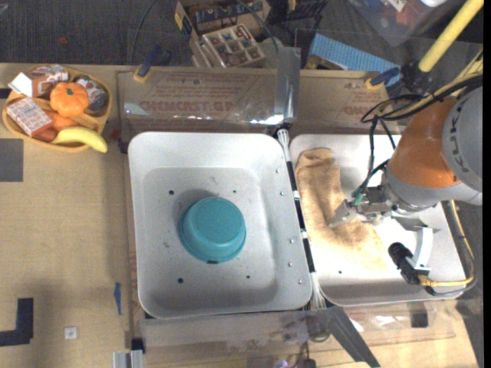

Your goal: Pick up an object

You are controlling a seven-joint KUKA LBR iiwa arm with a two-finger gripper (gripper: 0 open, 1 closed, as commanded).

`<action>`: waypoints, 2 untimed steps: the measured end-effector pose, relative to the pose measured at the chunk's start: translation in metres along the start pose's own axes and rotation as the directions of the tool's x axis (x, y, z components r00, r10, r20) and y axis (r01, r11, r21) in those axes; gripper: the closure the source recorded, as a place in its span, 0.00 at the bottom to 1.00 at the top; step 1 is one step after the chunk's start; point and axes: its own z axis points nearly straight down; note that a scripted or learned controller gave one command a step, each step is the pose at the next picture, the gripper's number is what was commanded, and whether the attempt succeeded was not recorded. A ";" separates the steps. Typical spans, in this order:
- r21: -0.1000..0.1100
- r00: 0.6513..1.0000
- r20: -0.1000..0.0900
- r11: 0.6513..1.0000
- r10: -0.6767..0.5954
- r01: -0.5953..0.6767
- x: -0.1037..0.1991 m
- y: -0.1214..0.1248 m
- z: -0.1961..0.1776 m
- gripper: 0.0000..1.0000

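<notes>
The two bins [153, 159] look like smooth white plastic with a faint sheen. The teal bowl [213, 228] in the left one is matt plastic. The tan cloth [326, 198] on the right is soft, nubbly fabric. The bench [61, 244] looks like pale matt wood.

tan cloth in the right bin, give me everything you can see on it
The cloth is a tan, soft-looking fabric, towel-like, with a paler worn patch toward its near end. It lies flat and slightly rumpled on the floor of the right bin, running lengthwise along that bin's left wall, far end bunched into a rounded fold. The gripper is down at its right edge, apparently touching it; whether it has hold is unclear.
</notes>
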 end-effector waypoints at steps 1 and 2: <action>0.001 0.992 0.001 0.992 0.123 -0.123 0.003 0.049 0.001 0.00; -0.003 0.992 -0.002 0.992 0.124 -0.124 0.003 0.050 -0.010 1.00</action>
